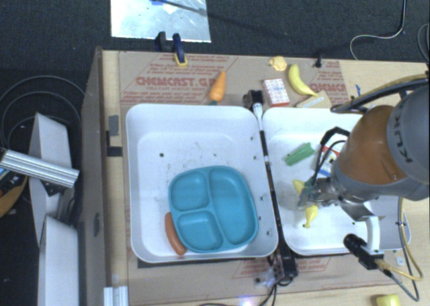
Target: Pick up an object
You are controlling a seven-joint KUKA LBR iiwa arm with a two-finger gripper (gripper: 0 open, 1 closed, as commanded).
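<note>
Basically two white bins side by side on the surface (168,76). Left bin (144,163): blue divided plate (212,208), orange hot dog toy (174,233) just beside the plate's lower left edge. Right bin (285,130): green block (299,154), yellow banana toy (310,214), small yellow piece (299,185) near it. Gripper (310,197) low in the right bin, right over the banana toy's upper end; finger state cannot tell, contact unclear. Beyond the bins on the surface: carrot toy (216,87), second banana (298,80), small white-red box (276,92).
</note>
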